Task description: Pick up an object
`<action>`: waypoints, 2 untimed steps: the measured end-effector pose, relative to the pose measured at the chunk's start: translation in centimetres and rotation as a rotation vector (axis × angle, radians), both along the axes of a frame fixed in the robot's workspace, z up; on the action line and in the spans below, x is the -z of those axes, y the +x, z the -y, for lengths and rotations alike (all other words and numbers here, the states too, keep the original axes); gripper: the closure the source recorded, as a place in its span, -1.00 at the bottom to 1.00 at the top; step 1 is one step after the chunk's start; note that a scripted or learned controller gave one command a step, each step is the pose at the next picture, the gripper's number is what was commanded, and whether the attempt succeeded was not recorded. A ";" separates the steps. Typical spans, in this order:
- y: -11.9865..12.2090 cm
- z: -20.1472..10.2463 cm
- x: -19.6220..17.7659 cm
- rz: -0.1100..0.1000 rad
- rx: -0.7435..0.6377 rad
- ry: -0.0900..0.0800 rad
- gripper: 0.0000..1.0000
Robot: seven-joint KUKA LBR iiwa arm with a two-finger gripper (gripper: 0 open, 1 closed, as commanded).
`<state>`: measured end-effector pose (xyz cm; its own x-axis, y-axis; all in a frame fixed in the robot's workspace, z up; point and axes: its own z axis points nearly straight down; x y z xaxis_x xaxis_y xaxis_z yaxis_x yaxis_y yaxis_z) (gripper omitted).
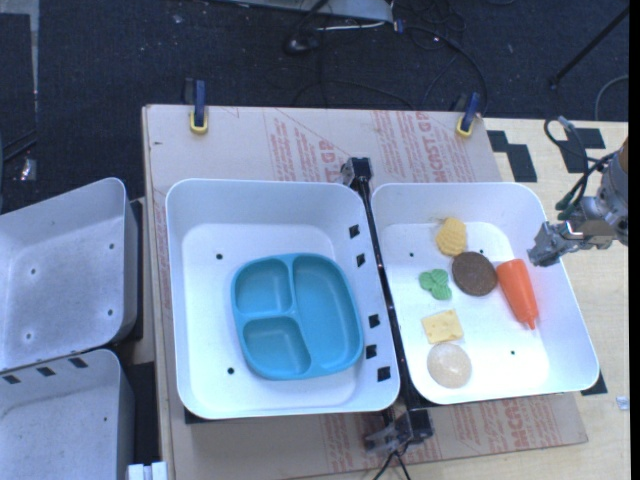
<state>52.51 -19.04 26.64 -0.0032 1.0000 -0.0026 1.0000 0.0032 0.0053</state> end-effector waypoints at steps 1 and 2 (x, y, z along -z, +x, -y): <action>0.2 -6.3 0.2 -0.005 -0.005 0.004 1.00; -0.2 -11.3 0.7 -0.007 -0.004 0.004 1.00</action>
